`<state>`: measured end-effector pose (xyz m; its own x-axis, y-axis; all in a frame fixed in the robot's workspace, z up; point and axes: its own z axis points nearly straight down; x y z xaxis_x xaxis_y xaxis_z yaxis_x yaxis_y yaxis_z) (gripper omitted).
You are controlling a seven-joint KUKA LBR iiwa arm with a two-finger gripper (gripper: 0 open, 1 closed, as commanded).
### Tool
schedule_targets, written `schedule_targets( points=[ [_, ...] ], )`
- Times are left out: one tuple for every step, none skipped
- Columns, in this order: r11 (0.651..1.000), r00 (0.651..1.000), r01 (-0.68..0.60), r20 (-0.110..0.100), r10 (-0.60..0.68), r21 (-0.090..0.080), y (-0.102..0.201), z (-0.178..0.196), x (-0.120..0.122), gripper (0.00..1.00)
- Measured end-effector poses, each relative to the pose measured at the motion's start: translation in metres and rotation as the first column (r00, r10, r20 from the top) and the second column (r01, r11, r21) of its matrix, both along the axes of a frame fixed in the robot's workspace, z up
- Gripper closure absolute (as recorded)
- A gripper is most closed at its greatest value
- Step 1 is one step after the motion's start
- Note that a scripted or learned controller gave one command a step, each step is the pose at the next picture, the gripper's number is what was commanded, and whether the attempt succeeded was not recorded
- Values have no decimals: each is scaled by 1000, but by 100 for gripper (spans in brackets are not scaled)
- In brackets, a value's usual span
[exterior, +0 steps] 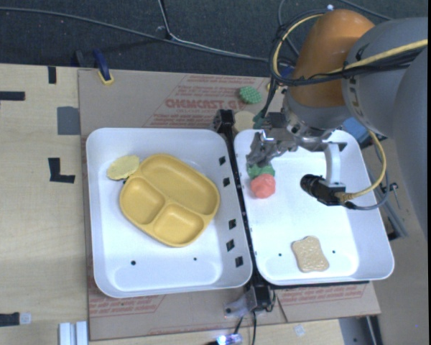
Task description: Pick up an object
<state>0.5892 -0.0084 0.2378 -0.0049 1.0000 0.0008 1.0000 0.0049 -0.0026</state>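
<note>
Nearest the viewer, a toast-shaped toy lies at the near edge of the right bin. Farther back, the gripper hangs directly over a strawberry toy by the bin's left wall, apparently lined up for a grasp; whether its fingers are parted or closed around the toy cannot be told. A yellow divided plate and a pale yellow piece occupy the left bin.
</note>
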Motion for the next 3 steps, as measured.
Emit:
schedule_targets(
  points=[
    [1000,1000,-2,1,2,1,51,6,-12,100],
    [1000,1000,-2,-1,2,0,104,4,-35,100],
    [1000,1000,2,0,-2,-1,101,4,-34,0]
  ],
)
